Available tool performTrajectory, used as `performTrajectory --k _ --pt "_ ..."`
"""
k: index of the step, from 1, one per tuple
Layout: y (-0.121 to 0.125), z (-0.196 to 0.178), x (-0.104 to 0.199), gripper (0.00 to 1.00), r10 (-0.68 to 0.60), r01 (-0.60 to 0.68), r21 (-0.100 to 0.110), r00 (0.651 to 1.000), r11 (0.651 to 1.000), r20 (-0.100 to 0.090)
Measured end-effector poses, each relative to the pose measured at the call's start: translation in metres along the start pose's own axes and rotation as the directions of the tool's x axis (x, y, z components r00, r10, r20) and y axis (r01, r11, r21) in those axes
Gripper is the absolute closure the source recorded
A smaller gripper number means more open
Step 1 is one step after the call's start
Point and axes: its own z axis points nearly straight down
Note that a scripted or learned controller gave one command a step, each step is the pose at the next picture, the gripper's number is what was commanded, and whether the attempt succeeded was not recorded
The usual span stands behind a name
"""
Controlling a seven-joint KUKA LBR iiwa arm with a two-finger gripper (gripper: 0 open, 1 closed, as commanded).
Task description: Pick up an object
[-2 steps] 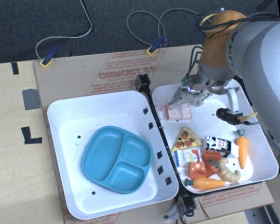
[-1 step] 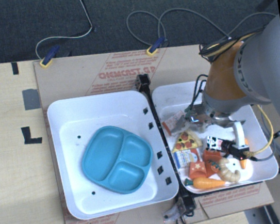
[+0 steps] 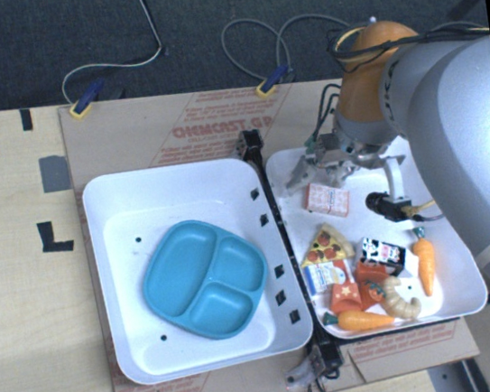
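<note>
Your tool (image 3: 314, 169) is hanging over the right bin (image 3: 463, 281), near the pink box (image 3: 327, 198); you cannot tell its grip. A blue tray (image 3: 205, 280) is lying in the left bin (image 3: 117, 255).

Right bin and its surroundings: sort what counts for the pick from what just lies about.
For the pick: pincer; small pink-and-white carton; pizza-slice toy; black-and-white cow-print carton; two orange toy carrots.

Lying about: blue divided plastic plate; left white bin; cables.
</note>
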Motion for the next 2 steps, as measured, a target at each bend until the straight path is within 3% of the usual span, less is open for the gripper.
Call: performTrajectory --k 1,2 --pt "0.0000 -0.0100 -0.0004 1.00 -0.001 0.001 0.001 1.000 1.000 0.002" --pt "-0.0001 -0.0098 -0.0004 0.00 -0.001 0.001 0.001 1.000 1.000 0.003"
